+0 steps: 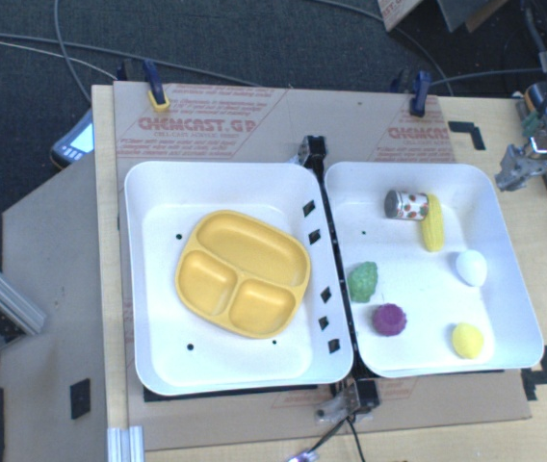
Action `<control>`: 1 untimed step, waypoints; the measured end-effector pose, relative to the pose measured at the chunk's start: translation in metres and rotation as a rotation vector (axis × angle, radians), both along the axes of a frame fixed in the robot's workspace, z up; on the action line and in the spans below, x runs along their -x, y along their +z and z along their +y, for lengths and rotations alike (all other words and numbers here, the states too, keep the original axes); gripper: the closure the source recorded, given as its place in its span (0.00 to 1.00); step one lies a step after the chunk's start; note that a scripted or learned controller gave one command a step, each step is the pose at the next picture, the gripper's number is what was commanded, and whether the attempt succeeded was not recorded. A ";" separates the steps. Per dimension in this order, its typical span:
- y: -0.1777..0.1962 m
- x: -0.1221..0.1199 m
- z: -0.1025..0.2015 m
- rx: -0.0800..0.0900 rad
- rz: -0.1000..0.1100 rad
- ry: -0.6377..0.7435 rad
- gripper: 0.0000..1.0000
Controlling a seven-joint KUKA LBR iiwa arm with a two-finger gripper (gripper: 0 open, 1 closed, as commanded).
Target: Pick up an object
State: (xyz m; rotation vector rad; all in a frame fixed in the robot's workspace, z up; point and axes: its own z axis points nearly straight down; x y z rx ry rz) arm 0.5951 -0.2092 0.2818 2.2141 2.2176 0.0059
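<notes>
Bench (62, 258) light wood, dark carpet behind; gripper (532, 157) at right edge, grip state unclear.

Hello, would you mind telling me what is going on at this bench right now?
Nothing is being handled yet. The end effector sits at the far right, outside the right bin, away from every object. That bin holds a small can, a yellow corn cob, a white egg, a green piece, a purple ball and a yellow lemon. The left bin holds a yellow divided plate.
</notes>
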 end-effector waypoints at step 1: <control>0.003 -0.002 0.050 -0.005 0.008 0.004 1.00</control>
